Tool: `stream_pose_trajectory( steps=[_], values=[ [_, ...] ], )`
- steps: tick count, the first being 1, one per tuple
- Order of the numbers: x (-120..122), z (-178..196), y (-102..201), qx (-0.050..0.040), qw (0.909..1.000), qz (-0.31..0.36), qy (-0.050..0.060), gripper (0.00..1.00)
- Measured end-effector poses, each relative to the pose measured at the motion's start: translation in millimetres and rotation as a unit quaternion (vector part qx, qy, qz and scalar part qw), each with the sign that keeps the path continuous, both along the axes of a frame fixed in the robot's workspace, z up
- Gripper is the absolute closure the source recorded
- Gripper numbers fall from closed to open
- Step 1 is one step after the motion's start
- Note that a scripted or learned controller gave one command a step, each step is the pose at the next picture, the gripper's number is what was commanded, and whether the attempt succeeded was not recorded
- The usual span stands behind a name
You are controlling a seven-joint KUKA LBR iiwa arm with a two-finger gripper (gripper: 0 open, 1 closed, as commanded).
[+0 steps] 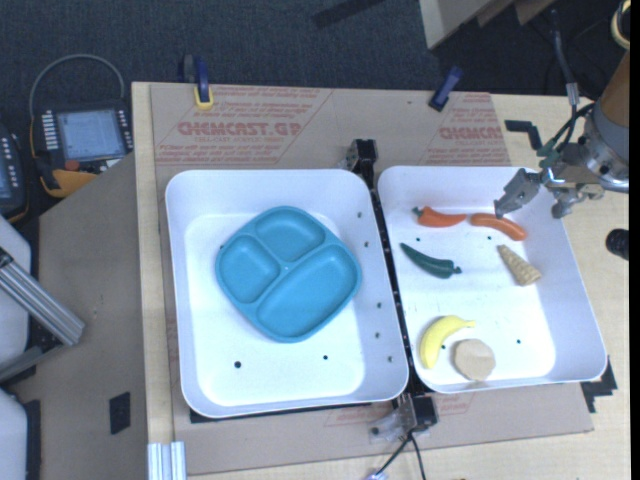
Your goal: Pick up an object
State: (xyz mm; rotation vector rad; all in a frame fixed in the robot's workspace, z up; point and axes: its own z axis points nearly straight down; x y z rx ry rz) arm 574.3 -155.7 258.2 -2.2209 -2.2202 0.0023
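Sausage (498,226): orange-red, short and rounded, lying near the right bin's (570,268) back wall, tilted slightly down to the right.
Carrot (441,218): orange with a green stem end, just left of the sausage, ends near but apart.
Pepper (431,260): dark green, curved, mid-left of the right bin.
Cone (519,265): tan, ridged, below the sausage, point toward the back.
Banana (441,336): yellow, curved, front of the right bin, touching a round tan cookie (473,358) on its right.
Gripper (540,196): above the right bin's back right part, beside the sausage's upper right; fingers spread apart with nothing between them.
Plate (288,272): blue, three compartments, middle of the left bin (200,368).
Edges: sausage and carrot sit close to the back wall; banana and cookie close to the front wall.
Open room: bare white floor in the right bin's centre and right side; the left bin is bare around the plate.
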Motion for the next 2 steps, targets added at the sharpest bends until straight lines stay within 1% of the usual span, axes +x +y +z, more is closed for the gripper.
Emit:
stream_pose_trajectory(
  steps=[1, 2],
  values=[
    [1, 1, 0, -0.0002, 1.0000, 0.000, -0.001, 0.00],
    [3, -42, 7, 0.0003, 1.0000, 0.000, 0.000, 0.00]
  ],
)
